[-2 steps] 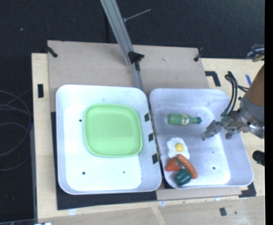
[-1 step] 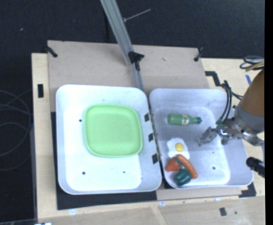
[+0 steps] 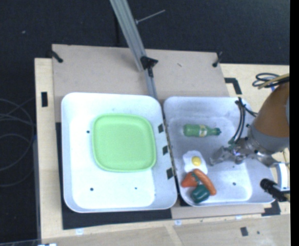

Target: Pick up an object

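Observation:
In the right bin [image 3: 231, 109] lie several small objects. A green bottle [image 3: 201, 131] rests on its side near the middle. A white and yellow fried-egg toy [image 3: 194, 162] sits below it. At the front left corner an orange and red carrot-like piece [image 3: 198, 178] lies against a dark green piece [image 3: 201, 193]. My gripper [image 3: 220, 156] hangs low over the right bin, just right of the egg toy and below the bottle, with nothing visibly held.
The left bin [image 3: 77, 152] holds a light green square plate [image 3: 123, 142]. A grey slanted pole [image 3: 131, 29] rises behind the bins. The arm's grey body with its orange band [image 3: 273, 118] covers the right bin's right wall.

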{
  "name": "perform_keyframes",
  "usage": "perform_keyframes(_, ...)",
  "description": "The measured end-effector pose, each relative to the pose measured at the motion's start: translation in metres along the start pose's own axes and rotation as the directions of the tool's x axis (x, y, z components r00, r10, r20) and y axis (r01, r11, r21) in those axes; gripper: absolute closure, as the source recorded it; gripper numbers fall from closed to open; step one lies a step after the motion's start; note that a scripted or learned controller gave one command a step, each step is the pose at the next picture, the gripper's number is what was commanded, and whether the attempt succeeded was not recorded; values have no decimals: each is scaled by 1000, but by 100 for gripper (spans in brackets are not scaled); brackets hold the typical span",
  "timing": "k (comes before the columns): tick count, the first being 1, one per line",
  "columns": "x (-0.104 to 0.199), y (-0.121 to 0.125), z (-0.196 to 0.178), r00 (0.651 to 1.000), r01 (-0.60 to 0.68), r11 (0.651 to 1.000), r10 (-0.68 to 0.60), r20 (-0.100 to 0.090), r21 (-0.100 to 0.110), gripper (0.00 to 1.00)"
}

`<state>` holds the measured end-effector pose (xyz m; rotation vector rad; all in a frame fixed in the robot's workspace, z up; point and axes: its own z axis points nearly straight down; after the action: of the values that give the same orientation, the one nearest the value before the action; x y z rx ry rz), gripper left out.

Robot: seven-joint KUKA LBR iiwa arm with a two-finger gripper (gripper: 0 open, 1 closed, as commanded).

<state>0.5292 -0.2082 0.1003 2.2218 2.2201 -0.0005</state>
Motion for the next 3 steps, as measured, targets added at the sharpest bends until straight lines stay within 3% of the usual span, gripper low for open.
perform_keyframes(1, 0, 1, -12, 1000, -1, 1000, 1, 0, -4, 100)
perform_keyframes(3, 7, 18, -110, 1000, 1, 1000, -1, 1, -4, 100)
